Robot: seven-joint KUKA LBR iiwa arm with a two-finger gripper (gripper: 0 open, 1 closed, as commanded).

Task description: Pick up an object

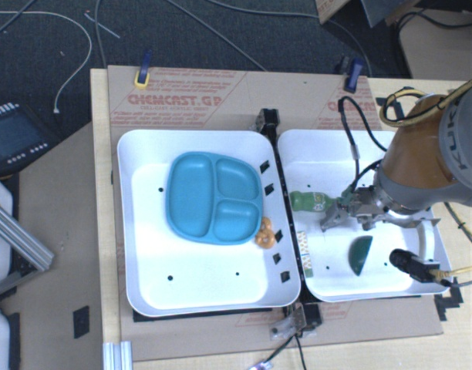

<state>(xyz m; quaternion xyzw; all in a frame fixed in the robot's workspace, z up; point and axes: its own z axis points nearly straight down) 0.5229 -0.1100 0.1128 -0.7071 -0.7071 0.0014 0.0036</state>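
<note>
In the right bin (328, 149) a green bottle-shaped object (308, 201) lies by the left wall. A dark teal object (361, 254) rests nearer the front. My gripper (350, 211) hangs over the middle of this bin, just right of the green object and above the teal one. The grey arm with its orange band (418, 159) covers the bin's right side. In the left bin (143, 206) lies a blue divided plate (213, 197), with a small orange-tan object (265, 235) at its lower right corner.
Black clips run along the divider (276, 199) between the bins. A black cylinder (409, 264) sticks out near the right bin's front right corner. Cables (350, 122) hang over the right bin's back. Cardboard (182, 91) lies behind the bins.
</note>
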